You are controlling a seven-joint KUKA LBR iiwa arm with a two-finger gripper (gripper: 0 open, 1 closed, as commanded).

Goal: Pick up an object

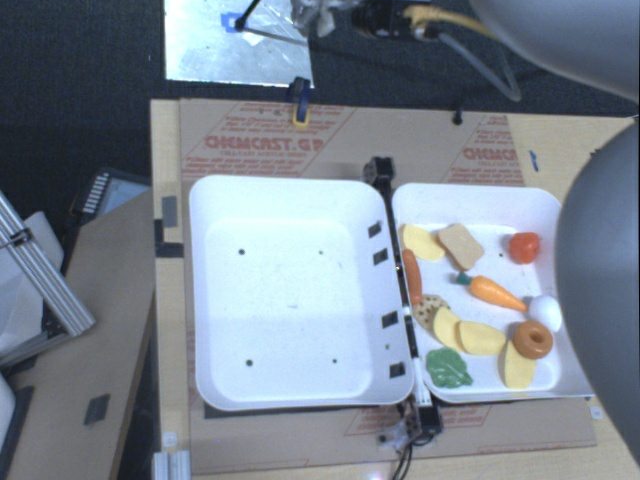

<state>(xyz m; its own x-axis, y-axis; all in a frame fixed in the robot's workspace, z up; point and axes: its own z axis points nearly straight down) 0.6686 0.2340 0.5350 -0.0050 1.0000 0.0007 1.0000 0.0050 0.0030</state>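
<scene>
Lying in the right bin (pixel 548 206), lower right of frame: carrot (pixel 497 292), long axis slanting down-right. Hanging at top centre, well apart: hand (pixel 322 6), grip impossible to tell.

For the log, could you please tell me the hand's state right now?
Hand: cannot be told; it sits blurred at the top edge, above the bench.

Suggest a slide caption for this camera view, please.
Toy food, including a carrot and tomato, fills the right bin; gripper raised beyond the bench.
</scene>
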